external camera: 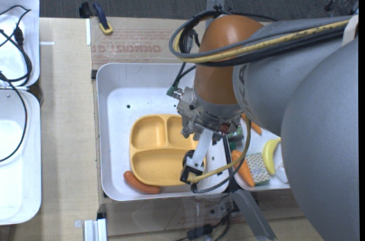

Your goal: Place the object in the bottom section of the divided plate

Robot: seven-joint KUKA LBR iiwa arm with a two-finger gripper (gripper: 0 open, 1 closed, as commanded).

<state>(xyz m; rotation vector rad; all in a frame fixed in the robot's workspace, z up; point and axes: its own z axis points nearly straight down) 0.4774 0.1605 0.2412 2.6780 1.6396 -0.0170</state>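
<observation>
1. The yellow plastic divided plate lies flat in the shallow white bin under the arm. Its wide bottom section looks bare where I can see it.
2. The gripper hangs over the plate's right edge, which I judge suits a drop. I cannot tell whether it is wide, narrow or loaded.
3. The task object is uncertain. A red-brown toy sausage touches the plate's lower-left rim, and a yellow toy banana lies well apart.
</observation>
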